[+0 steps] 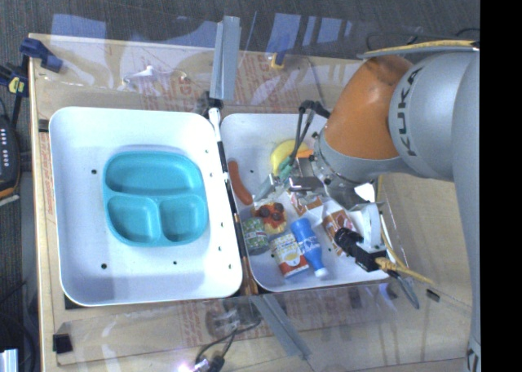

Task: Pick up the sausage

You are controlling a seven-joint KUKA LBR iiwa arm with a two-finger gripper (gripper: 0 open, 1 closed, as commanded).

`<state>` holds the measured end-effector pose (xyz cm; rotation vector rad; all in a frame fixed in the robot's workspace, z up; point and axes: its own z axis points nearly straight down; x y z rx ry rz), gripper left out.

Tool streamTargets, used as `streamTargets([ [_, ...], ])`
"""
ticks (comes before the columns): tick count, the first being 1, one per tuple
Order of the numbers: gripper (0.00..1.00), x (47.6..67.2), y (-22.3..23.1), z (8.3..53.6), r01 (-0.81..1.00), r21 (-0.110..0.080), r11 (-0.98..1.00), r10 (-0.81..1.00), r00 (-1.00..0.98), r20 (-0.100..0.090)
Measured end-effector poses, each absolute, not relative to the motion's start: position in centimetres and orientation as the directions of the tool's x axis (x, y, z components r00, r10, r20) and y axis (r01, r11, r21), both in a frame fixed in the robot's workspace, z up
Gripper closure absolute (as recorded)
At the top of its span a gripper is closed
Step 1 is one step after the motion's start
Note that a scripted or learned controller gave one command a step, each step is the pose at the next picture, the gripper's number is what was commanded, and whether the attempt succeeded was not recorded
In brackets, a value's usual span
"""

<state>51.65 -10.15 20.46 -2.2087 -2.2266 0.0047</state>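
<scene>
The arm (391, 117) crowds the right bin (245, 130); sausage (239, 182) hugs its left wall, fingers' state hidden.

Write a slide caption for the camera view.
End effector over the right bin, beside the sausage; teal tray in the left.

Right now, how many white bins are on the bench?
2. The left bin holds a blue divided tray. The right bin, touching its side, holds the sausage and other small items, with the arm hanging over it.
</scene>
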Motion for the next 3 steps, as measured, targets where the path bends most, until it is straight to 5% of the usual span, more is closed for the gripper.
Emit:
streamTargets([
  [1, 0.0, 54.6, -11.0, 10.6, 0.998, 0.008, -0.067, 0.998, 0.067, -0.001],
  [2, 0.0, 58.6, -12.9, 10.0, 0.938, 0.012, -0.346, 0.938, 0.346, 0.003],
  [3, 0.0, 62.0, -12.4, 9.2, 0.952, -0.003, -0.306, 0.952, 0.306, 0.001],
])
